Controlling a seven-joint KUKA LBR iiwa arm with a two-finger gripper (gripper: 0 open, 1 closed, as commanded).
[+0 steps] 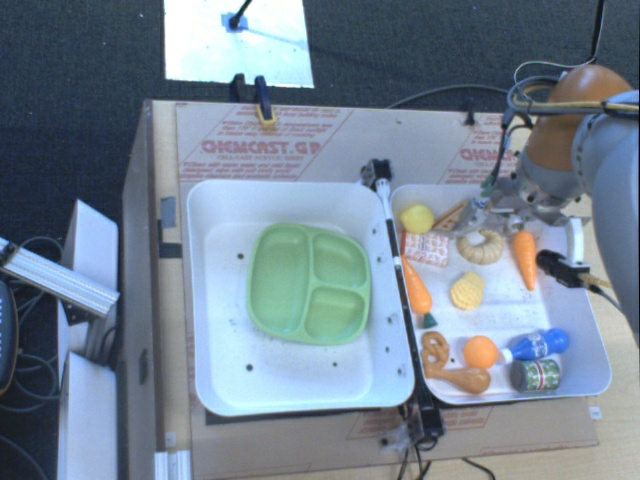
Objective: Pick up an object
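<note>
Progress on the task looks slight in the camera view: every toy lies on the floor of the right bin (pixel 598 368), and nothing hangs from the arm. The gripper (pixel 487 206) is low over the far part of that bin, just above a beige ring-shaped toy (pixel 481 246), which seems the likeliest pick. Whether the gripper is open or closed cannot be told, since the wrist hides it. Judging from this, the grasp is not yet made, and the lift is left to do.

Around the ring lie a yellow ball (pixel 417 218) and a red-and-white packet (pixel 427 249) to its left, an orange carrot (pixel 525 258) to its right, and a yellow corn piece (pixel 466 290) on its near side. A second carrot (pixel 417 290) lies along the left wall. Nearer the front are a pretzel (pixel 435 348), an orange ball (pixel 481 352), a blue-and-white bottle (pixel 535 345) and a small can (pixel 534 374).

The left bin (pixel 220 368) bears a green divided plate (pixel 308 283).

Red print on the board (pixel 300 138) under the bins reads "CHEMCAST GP". The labels on the can and the packet are too small to read.
</note>
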